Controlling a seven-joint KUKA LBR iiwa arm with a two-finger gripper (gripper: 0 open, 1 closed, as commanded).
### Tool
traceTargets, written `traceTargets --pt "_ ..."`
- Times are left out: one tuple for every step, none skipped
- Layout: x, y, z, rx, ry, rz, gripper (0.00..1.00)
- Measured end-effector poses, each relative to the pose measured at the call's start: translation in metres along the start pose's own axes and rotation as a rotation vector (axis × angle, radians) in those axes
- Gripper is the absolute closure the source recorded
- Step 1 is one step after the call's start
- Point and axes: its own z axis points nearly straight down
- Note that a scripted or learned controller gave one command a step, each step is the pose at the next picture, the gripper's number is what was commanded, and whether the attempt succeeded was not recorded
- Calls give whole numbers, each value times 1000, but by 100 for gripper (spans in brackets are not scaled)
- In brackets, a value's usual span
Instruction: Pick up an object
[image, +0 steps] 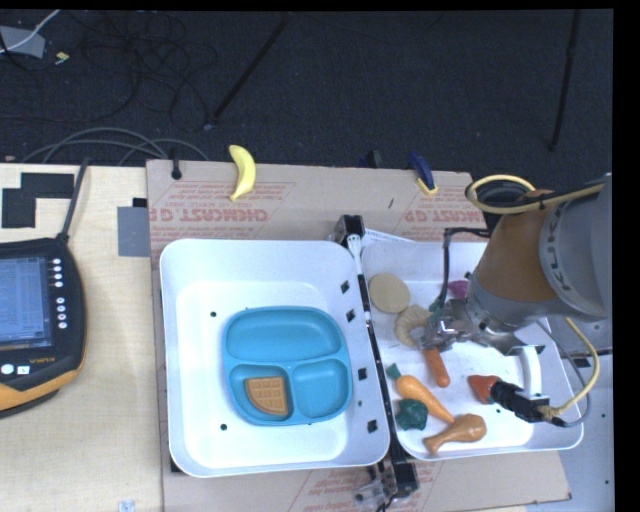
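The arm (545, 265) reaches in from the right, and its end effector (441, 328) sits low in the right bin (430, 252), near that bin's middle. The fingers are small and dark against the clutter, so I cannot tell whether the end effector is released or clenched, and nothing can be seen held between them. Its tip is just above the upper end of a small orange carrot (437, 367), and just beside a pale, lumpy food piece (409, 324); whether it touches either is unclear.

The objects to pick from lie in this right bin. A round tan disc (389, 294) rests near the upper left corner. A longer orange carrot (422, 394) lies toward the lower left, with a dark green piece (410, 412) just below it. A tan drumstick (457, 432) lies along the bottom edge. A red piece (484, 385) sits to the right of the carrots.

The left bin (200, 290) holds a blue divided plate (285, 340) with a waffle (267, 395) in its lower left compartment.

On the desk behind the bins lies a yellow banana (242, 170).
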Motion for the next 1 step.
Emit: traceTargets --pt "48 47 -102 -2 7 -4 100"
